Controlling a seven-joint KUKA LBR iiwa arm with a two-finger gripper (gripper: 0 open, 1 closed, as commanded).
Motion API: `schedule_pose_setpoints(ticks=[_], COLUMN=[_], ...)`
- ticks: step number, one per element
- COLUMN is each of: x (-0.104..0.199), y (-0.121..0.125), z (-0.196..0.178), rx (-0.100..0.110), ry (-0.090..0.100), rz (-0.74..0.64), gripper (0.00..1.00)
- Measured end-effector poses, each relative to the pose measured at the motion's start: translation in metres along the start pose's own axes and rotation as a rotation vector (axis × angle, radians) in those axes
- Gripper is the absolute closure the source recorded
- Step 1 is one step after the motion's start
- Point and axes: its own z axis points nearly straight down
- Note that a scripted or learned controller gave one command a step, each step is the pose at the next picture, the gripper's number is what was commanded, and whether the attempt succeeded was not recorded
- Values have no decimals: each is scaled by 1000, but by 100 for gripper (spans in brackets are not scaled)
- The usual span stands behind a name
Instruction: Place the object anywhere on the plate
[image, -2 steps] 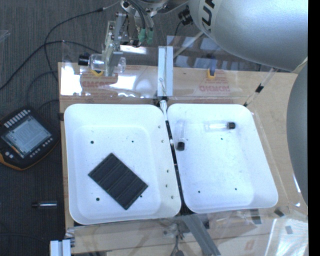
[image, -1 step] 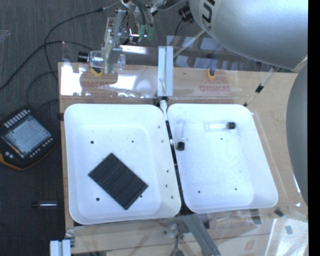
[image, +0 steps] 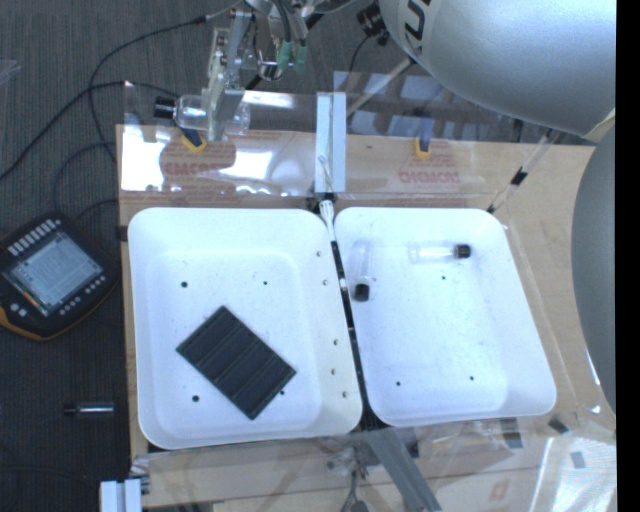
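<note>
Gripper behind left bin, clear vial at tip; you can't tell its grip. Ribbed dark plate inside bin.

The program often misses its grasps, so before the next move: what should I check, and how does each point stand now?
1. Dark ribbed plate lies flat in the left bin, nothing on it: ok.
2. Objects to pick: one capped vial and a second vial lie in the right bin: ok.
3. Gripper over a vial: not ok; it is beyond the left bin's far rim.
4. Anything gripped: cannot tell.
5. Grasping room around the second vial, close to the right bin's left wall: cannot tell.
</note>
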Motion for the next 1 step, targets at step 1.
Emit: schedule_pose_setpoints(ticks=[1], x=[95], y=[-5], z=[36], rx=[19], ry=[6], rz=[-238], gripper=[100])
